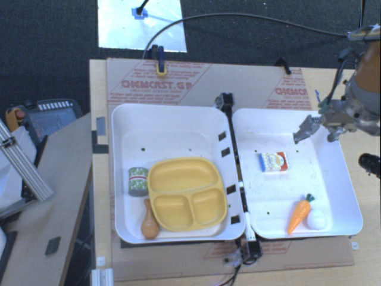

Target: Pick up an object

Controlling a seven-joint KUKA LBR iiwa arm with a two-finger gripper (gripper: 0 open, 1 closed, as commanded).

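Carton (pixel 273 161) lies flat near the middle of the right bin (pixel 342 177), well apart from the carrot (pixel 299 215) and white ball (pixel 317 219) at the near edge. We judge it light, stiff and boxy, best pinched across its short sides. Our gripper (pixel 318 129) hovers far-right with fingers spread, grasping nothing; open floor surrounds the carton.
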